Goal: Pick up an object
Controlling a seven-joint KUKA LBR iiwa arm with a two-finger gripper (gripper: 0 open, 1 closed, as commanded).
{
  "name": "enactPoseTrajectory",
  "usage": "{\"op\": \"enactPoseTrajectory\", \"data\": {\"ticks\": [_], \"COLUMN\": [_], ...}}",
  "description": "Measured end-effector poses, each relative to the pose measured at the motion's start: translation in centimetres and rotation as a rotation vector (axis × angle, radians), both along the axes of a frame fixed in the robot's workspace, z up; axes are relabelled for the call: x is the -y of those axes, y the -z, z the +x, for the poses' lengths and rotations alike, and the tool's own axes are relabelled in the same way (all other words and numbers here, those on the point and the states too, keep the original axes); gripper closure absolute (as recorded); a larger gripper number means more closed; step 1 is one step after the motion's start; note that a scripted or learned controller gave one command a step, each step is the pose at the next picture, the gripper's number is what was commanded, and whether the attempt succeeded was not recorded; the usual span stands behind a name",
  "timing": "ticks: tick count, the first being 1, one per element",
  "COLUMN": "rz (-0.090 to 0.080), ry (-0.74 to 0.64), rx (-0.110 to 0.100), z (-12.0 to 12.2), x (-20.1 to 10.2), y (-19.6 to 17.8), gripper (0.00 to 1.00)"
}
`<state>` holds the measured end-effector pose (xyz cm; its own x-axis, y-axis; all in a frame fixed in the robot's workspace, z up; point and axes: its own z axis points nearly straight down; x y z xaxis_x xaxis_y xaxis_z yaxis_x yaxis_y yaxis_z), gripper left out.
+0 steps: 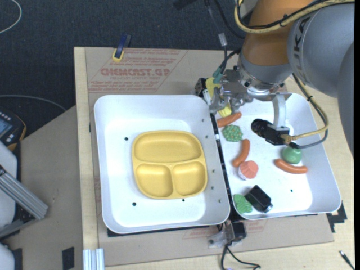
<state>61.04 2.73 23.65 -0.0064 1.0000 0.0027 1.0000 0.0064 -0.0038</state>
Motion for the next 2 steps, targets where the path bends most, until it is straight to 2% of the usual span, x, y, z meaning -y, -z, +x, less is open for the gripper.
{"op": "enactPoseTrajectory", "data": {"ticks": [1, 2], "rz": [0.000, -0.003], "ry": [0.000, 0.005], "rx": [-0.001, -0.001], "z": [-1.96, -1.30], "x": [-6.03, -5.90], "y": [1.21, 2.19], "gripper": [1.00, 1.00]}}
